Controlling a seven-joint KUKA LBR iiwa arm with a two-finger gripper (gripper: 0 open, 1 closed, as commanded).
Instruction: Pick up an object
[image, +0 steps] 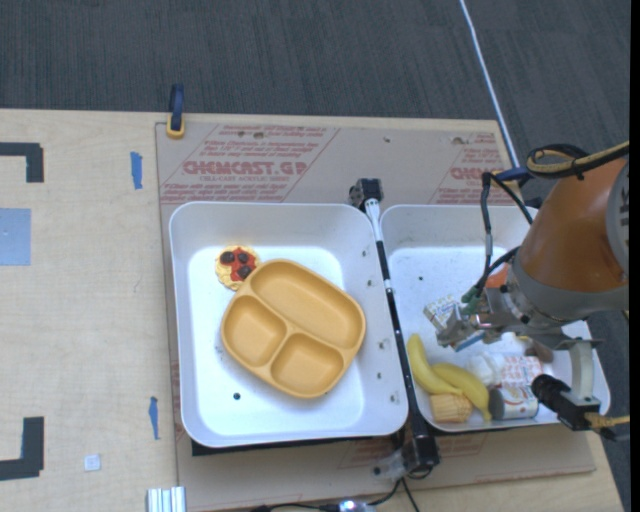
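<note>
Mostly plywood bench (80, 300), dark carpet (300, 50)

Yellow banana (432, 368) and corn cob (450, 407) lying flat in right bin's near-left corner, touching.

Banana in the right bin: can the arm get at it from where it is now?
Probably yes. The banana lies uncovered by the bin's left wall, and the pincer hovers just up and right of it. The corn cob touches its lower end.
</note>
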